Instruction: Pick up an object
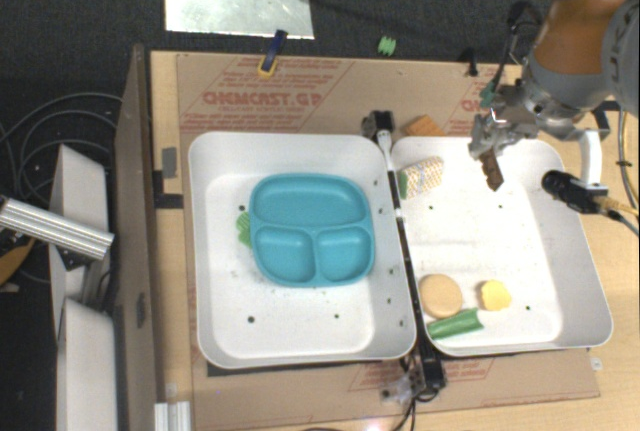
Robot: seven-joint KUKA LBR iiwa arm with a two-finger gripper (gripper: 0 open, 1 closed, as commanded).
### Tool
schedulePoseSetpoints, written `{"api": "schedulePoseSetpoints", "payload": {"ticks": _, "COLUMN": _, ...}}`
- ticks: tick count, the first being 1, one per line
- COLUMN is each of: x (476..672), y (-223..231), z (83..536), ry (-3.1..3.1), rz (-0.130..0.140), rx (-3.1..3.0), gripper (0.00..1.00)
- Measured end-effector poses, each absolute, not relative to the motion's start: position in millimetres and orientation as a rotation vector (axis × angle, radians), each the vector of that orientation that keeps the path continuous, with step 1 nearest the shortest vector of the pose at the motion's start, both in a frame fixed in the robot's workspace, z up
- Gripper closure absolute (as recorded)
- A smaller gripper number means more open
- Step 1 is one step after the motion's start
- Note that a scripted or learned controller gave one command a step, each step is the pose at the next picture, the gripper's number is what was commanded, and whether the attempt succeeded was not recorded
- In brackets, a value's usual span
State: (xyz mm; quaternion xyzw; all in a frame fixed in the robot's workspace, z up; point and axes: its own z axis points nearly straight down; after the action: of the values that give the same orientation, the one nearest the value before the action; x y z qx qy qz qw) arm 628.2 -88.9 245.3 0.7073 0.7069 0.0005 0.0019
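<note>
My gripper (492, 164) hangs over the back part of the right bin (560, 249), near its far rim. A pale yellow corn-like piece with a green end (420, 177) lies to the gripper's left, by the bin's back left corner. Toward the front of the same bin lie a round tan biscuit (441, 295), a small yellow piece (494, 295) and a green stick (456, 323). A small brown shape shows at the gripper's lower tip; I cannot tell whether it is part of the gripper or a held thing.
The left bin (215, 299) holds a teal divided plate (310, 229) with a green scrap (243, 227) at its left edge. An orange block (422, 126) sits just behind the bins. The middle of the right bin is bare.
</note>
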Motion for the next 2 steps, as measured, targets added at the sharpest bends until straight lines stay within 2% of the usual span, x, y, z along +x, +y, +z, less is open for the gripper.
{"api": "schedulePoseSetpoints", "payload": {"ticks": 1, "x": 616.5, "y": -76, "z": 245, "ry": 2.224, "rz": 0.000, "rx": 2.216, "gripper": 1.00}}
{"api": "schedulePoseSetpoints", "payload": {"ticks": 2, "x": 586.9, "y": -69, "z": 234, "ry": 2.222, "rz": -0.002, "rx": 2.221, "gripper": 1.00}}
